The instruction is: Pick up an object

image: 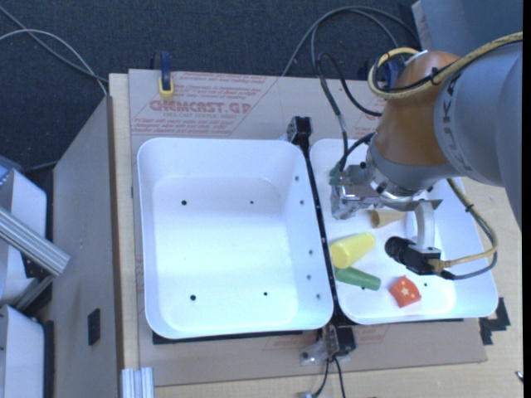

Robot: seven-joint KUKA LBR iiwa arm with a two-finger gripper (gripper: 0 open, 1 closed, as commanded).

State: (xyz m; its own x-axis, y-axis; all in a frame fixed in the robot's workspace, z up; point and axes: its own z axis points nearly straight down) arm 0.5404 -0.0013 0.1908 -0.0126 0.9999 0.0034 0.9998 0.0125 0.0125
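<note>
Reaching in from the right, my arm point(481, 114), grey with 1 orange band point(411, 114), hangs over the right bin point(465, 297). Under both bins lies 1 brown board point(207, 98). It is printed in red with "CHEMCAST GP" just above the left bin point(224, 247), and the smaller red lines around that are too fine to read. 1 blue and yellow clamp point(164, 73) grips the board's far edge.

The 2 white bins sit side by side, touching along their inner walls. The left bin's floor shows 4 small dark dots.

My gripper point(347, 204) is low over the right bin's left side, close to the wall the bins share. I cannot tell whether it is spread or pressed together, and I see nothing pinched in it.

4 loose things lie in the right bin:
- 1 yellow piece point(353, 249) just in front of the gripper
- 1 green piece point(358, 278) touching the yellow piece's near side
- 1 red piece point(405, 291) near the green piece, to its right
- 1 small tan peg point(383, 218) beside the gripper
</note>
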